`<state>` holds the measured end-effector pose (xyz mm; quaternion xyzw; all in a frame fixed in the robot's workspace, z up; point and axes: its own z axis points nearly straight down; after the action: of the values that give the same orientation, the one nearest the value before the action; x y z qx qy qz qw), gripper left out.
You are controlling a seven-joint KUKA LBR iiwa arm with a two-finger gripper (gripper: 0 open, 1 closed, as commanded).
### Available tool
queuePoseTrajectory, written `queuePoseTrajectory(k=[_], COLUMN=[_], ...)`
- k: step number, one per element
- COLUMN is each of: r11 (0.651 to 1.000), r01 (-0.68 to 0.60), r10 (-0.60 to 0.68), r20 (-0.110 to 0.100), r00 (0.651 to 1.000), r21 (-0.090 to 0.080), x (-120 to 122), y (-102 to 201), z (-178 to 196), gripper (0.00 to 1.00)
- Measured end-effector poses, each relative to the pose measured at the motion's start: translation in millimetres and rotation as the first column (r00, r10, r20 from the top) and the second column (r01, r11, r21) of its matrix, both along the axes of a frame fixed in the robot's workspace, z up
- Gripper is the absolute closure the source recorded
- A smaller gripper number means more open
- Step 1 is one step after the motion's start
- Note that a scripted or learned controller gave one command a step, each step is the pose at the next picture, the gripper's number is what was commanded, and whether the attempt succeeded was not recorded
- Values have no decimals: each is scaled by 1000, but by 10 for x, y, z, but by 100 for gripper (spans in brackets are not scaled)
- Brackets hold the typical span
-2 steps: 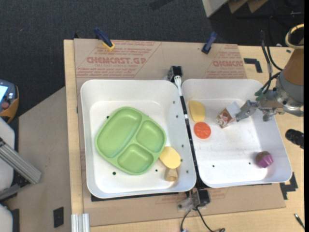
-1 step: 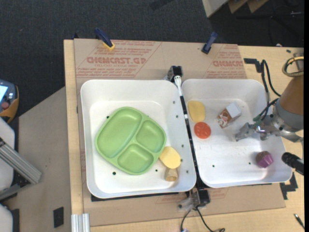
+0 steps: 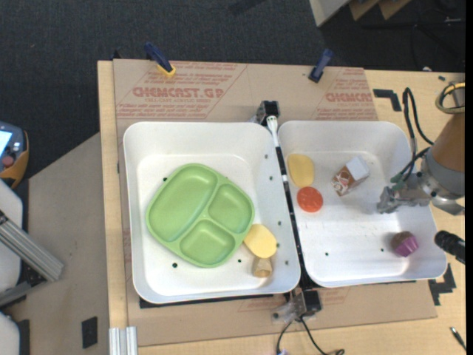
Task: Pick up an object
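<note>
The grey two-finger gripper (image 3: pixel 389 199) hung low over the right-hand shallow white plastic bin (image 3: pixel 355 268), near its right wall, with the orange-banded arm above it cut off by the frame's right side. Its fingertips were small and blurred, so whether they stood apart or together could not be told, and nothing could be made out between them.

Just below the gripper and slightly right lay a small purple rounded toy (image 3: pixel 403 243), apart from it. To the gripper's left stood a little brown-and-white carton-shaped block (image 3: pixel 350 176), tilted. Farther left lay a flat red-orange disc (image 3: pixel 310 199), and just above that a pale yellow oval piece (image 3: pixel 301 168).

Well to the left, across the divide, the left white bin (image 3: pixel 140 220) held a green three-compartment plastic plate (image 3: pixel 199 214). A yellow rounded toy with a tan stub (image 3: pixel 260 245) touched its lower right rim; its shape was hard to read.
</note>
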<state>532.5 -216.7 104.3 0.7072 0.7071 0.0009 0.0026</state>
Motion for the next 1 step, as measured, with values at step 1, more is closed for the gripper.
queuePoseTrajectory(k=[1], r11=[1000], r01=[-13], r10=[13], r20=[11], r00=[1000], r21=[3], x=[-38], y=[1344], z=[1748], gripper=[100])
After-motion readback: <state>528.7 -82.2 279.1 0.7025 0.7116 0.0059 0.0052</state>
